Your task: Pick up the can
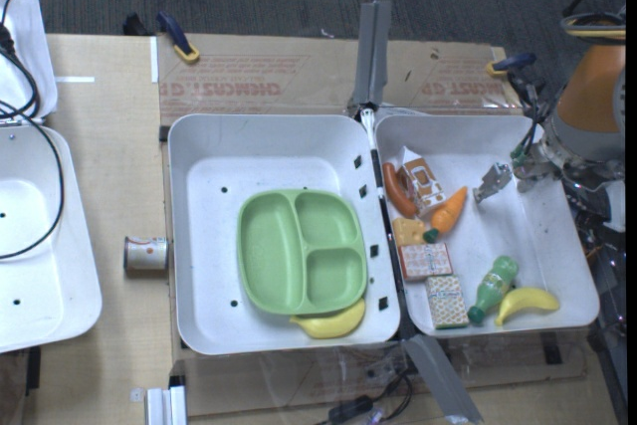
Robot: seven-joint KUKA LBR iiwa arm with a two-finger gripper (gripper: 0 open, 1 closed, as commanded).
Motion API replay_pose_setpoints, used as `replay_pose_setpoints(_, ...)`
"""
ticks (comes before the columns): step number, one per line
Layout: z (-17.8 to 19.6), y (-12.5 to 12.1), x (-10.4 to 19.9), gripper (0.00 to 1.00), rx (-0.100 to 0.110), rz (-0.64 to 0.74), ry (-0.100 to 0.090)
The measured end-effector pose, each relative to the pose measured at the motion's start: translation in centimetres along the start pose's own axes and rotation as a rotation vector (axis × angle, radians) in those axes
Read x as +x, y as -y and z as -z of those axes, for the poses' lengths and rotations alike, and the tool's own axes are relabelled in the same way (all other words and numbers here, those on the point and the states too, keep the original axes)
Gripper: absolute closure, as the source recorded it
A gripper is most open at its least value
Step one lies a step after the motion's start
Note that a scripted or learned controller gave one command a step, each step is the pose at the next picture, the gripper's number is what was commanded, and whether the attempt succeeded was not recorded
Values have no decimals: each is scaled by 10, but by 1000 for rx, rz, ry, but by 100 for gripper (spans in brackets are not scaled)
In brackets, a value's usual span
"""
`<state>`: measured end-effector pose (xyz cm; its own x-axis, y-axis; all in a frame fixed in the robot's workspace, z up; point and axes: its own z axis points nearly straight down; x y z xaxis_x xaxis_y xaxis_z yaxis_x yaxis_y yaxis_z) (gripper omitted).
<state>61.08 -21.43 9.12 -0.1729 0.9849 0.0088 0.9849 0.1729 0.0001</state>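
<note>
Pale wood bench [109, 114] carries two shallow white bins side by side, with dark carpet beyond. On that bare wood, just outside the left bin's [189, 214] left wall, lies the can [145, 255]: on its side, with a red-marked label, touching nothing and well apart from the arm. Inside the left bin sits a green divided plate [304, 251] with a yellow banana [328, 322] tucked against its near edge. The right bin [557, 244] holds a sausage [396, 190], a carton [423, 182], a carrot [450, 211], a cheese wedge [408, 232], two small boxes [426, 261], a green bottle [494, 287] and a second banana [528, 304].

The gripper [493, 181] hangs low over the right bin's back half, fingers slightly parted with nothing visible between them. By my reading, the pick has not yet begun: the approach is still to be made. The next move calls for lifting clear of the right bin, crossing over both bins to the far-left side, then descending with the fingers opened across the can's round body so it does not roll away.
</note>
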Motion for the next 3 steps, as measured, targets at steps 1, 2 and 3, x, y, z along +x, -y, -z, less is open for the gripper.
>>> replay_pose_setpoints(1,-1,-48,-5,0,11,-87,-9)
replay_pose_setpoints(2,74,-51,10,0,-3,-329,11)
replay_pose_setpoints(3,0,7,28,0,0,-398,9)
